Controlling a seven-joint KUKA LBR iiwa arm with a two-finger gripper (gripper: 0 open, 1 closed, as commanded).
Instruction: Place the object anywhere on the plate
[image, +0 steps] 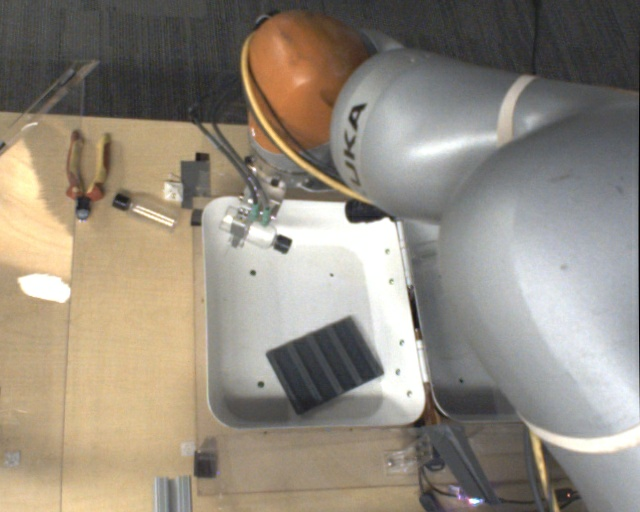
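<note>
On the wooden bench, the left bin holds a black ridged plate; the gripper hovers at its far edge, its grip apparently unreadable.

Grey arm, orange band, white bins on a tan bench

The arm is glossy grey with an orange band and dark lettering; the left bin is white, holding a dark charcoal ribbed slab (its grooves run in parallel stripes). The bench is pale wood-tan, and pliers there have red-and-yellow handles.
</note>
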